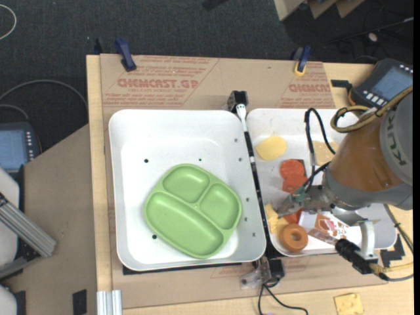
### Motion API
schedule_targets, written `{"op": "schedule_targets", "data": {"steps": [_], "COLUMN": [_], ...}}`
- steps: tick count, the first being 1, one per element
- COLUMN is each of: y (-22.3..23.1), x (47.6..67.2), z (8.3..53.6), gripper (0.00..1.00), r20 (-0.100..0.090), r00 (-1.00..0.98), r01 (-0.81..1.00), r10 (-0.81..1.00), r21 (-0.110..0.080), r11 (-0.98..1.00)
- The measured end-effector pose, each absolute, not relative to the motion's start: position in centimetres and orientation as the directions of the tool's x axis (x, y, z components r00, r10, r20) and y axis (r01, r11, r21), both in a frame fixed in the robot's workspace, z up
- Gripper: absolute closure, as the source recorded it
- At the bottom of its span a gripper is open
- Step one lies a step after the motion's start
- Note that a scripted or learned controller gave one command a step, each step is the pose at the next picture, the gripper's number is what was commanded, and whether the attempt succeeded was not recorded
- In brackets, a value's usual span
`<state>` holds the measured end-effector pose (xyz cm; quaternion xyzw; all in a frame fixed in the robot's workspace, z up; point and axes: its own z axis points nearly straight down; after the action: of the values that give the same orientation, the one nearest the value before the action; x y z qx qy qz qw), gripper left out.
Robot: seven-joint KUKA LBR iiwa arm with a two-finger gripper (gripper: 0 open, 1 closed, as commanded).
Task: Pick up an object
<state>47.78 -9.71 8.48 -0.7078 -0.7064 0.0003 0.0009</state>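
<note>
**Pincer low in the right bin, among crowded small objects**

Nearest the camera, at the near edge of the right bin (387, 245), an orange ring-shaped object (293, 237) lies beside a flat white packet with red print (330, 228); the two look close enough to touch. A small yellow piece (270, 218) sits just left of the ring, against the bin's left wall. The pincer (300, 201) hangs directly above this cluster, at the end of the grey arm (367, 169) that reaches in from the right. Its tips seem to sit just beyond the ring and near a red object (293, 171), but the wrist and cables block the view of them, so I cannot tell whether they are spread or pressed together, and nothing can be seen between them.

Farther back in the same bin lies a pale yellow rounded object (270, 147), well apart from the rest and with free space around it.

In the left bin (131, 136) a green divided tray (192, 209) rests flat toward the near side.

To do the pick well, the tips should straddle one object only. The ring looks the best target under the pincer: one tip could go into its hole or both could close across its rim. The packet lies flat and would probably slip. Descending straight down and closing only once settled should avoid nudging the neighbours against the wall. If the grasp here proves cluttered, the isolated yellow object at the far end offers the cleaner approach.
</note>
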Motion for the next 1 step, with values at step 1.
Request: {"op": "schedule_targets", "data": {"steps": [1], "y": [-9.71], "x": [47.96], "z": [9.50], "gripper": [1.00], "r20": [-0.001], "r00": [0.001], "r01": [1.000], "r10": [1.000], "r21": [0.003], "r11": [-0.001]}}
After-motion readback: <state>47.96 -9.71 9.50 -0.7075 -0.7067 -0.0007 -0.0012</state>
